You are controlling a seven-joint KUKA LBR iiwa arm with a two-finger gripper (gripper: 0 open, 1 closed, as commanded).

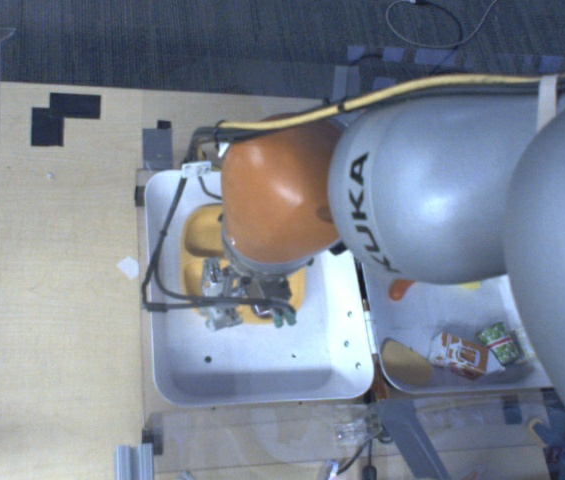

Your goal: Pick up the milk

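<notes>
A small red-and-white carton, which looks like the milk, lies on its side near the front of the right bin. My gripper hangs below the orange wrist band over the left bin, well away from the carton. It sits low over a yellow object that the arm partly hides. I see nothing of the carton at the gripper.
Beside the carton lie a green-and-white pack and a brown rounded item. An orange piece shows at the right bin's left wall. The big grey arm covers most of the right bin. Cables loop over the left bin.
</notes>
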